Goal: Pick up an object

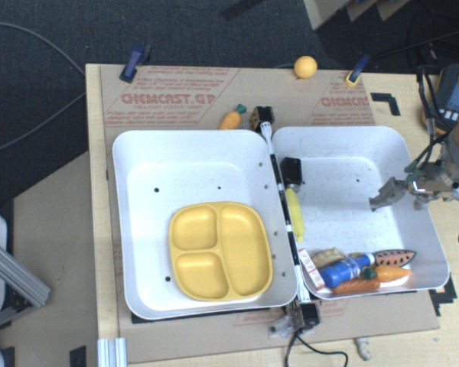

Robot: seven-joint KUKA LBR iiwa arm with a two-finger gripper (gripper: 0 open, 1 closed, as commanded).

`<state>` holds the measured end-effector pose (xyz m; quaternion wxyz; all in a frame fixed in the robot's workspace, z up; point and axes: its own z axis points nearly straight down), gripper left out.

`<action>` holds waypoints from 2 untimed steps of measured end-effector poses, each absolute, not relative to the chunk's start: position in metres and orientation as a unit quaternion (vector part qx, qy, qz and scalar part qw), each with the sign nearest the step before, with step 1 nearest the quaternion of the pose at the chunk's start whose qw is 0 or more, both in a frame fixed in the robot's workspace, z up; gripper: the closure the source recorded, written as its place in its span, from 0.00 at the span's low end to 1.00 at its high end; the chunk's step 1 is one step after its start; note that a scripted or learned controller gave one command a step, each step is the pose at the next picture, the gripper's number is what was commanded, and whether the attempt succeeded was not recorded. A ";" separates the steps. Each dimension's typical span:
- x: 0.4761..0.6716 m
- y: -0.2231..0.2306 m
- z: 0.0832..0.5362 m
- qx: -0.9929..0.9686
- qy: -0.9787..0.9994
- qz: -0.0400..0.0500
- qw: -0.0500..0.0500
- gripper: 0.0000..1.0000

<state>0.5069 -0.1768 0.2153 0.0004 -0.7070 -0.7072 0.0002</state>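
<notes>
Left bin [138, 205], centre-left of frame: a yellow divided plate [220, 249] lying flat in its lower half. Right bin [344, 140]: a yellow corn cob [294, 212] along its left wall, then a heap in the lower right corner with a blue bottle [344, 270], a carrot [366, 284] and a small knife [394, 257]. Far right, mid-height: gripper [384, 197] over the right bin's right side, well above the heap, nothing seen held; jaw spread impossible to tell.

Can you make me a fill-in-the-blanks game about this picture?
1. The yellow divided plate lies in the ____ bin.
2. The plate has ____ compartments.
3. The blue bottle lies in the ____ bin.
4. The small ball on the bench is ____.

Missing words: left; three; right; orange
</notes>
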 end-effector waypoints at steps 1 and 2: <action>0.481 -0.128 0.087 -0.707 -0.707 0.000 0.001 0.00; 0.544 -0.105 0.085 -0.707 -0.707 0.000 0.000 0.00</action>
